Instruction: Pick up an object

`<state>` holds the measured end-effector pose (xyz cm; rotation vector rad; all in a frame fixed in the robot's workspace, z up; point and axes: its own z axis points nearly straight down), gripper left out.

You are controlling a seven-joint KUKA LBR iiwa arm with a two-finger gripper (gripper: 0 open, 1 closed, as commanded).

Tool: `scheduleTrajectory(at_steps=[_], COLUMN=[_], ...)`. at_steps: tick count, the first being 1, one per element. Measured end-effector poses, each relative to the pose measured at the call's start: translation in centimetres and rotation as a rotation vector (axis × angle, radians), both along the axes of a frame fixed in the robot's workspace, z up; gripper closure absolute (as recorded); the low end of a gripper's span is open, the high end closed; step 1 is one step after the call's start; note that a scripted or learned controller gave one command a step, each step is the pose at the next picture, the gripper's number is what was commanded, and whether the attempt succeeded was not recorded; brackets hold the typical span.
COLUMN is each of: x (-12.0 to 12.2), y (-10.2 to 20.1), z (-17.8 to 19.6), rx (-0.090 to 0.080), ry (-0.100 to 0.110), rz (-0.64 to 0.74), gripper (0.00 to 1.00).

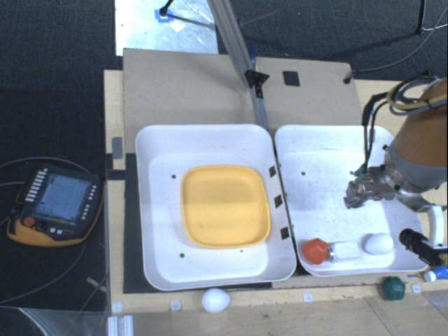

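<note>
Camera view — end effector (355,193) blurred

Grey rounded arm (420,161) with broad orange band; black cables looping at twelve o'clock; small dark metal gripper (354,194) at nine o'clock.

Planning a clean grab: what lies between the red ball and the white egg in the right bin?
A small white block lies between the red ball and white egg, seen in the camera view.

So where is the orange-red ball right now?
In the camera view, the orange-red ball lies in the right bin, at its near left corner, just left of a small white block and a white egg-shaped object.
</note>
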<state>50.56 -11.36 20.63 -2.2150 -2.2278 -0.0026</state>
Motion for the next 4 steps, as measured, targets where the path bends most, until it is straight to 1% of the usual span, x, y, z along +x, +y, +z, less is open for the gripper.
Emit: scheduleTrajectory(at_steps=[2,3,4], x=[4.9,6.5,8.9], y=[8.2,14.0,19.2], z=[2.2,2.0,3.1], rx=[0.0,0.0,0.0], ry=[0.0,0.0,0.0], rz=[-0.002,0.0,-0.001], gripper=[1.0,1.0,1.0])
